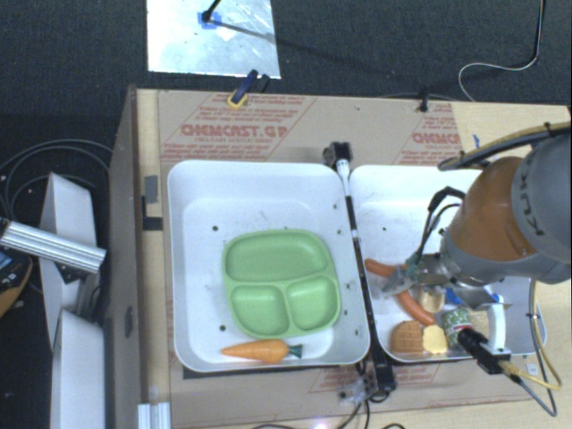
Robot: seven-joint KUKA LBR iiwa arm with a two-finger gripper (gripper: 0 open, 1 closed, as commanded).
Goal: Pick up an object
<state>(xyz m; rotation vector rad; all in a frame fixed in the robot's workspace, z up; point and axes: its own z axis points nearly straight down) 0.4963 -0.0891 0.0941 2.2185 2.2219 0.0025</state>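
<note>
Hot dog [414,306] lies in right bin [393,206], near front, beside cookie [407,335]; gripper [399,280] low, just above it; reach step, no grab yet; claw state: cannot tell; next: close on hot dog, lift straight up.

Left bin [192,239] holds tray [281,281], carrot [259,351] before it.
</note>
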